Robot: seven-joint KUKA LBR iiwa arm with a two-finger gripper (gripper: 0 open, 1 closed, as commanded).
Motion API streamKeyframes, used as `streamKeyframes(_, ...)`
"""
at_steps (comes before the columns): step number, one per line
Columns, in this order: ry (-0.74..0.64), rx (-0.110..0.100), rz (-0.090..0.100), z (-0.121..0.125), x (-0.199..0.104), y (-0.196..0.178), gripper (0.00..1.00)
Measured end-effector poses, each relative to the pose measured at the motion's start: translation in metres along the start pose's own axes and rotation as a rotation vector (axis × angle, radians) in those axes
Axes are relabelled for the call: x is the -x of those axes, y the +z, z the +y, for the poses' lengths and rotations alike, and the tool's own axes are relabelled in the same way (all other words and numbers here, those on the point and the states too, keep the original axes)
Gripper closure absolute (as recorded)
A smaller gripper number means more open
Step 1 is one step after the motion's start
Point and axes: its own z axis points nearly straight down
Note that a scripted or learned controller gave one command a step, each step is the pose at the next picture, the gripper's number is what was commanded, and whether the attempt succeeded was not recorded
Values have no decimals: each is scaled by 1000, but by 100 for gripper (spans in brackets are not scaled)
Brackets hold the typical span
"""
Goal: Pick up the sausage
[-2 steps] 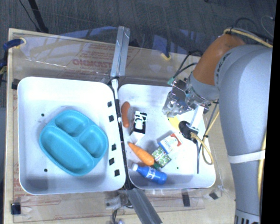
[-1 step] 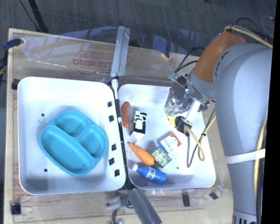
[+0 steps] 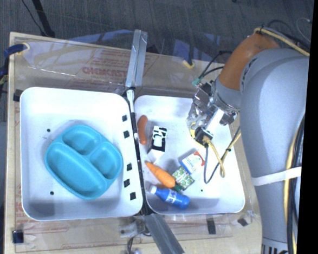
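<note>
Lying along the left wall of the right bin (image 3: 227, 193), the sausage (image 3: 142, 129) is a short reddish-brown cylinder with rounded ends and a smooth skin, its length running up and down the view. It sits just beside the central divider, touching nothing else that can be made out.

A small black-and-white card (image 3: 159, 138), flat and rectangular, lies just to its right. Below these, a carrot (image 3: 160, 174), orange, tapered and matte, lies at a slant. A small carton (image 3: 189, 166) with white, red and green printing rests tilted against the carrot's thick end. A blue bottle (image 3: 171, 197) with a white cap lies on its side near the bin's front edge.

The left bin (image 3: 29, 196) holds a blue plate (image 3: 84, 160), glossy plastic, rounded, moulded into three compartments.

The gripper (image 3: 202, 120) hangs over the upper right part of the right bin, well apart from the sausage. Its metal body is cluttered with cables, including a yellow one looping downward. Whether it is open or closed cannot be told, and nothing is visibly held.

Both bins are shallow, white, smooth-walled, with rounded corners.
</note>
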Motion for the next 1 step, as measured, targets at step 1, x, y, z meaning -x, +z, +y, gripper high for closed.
streamKeyframes(1, 67, -7, -3, -11, 8, -4, 100)
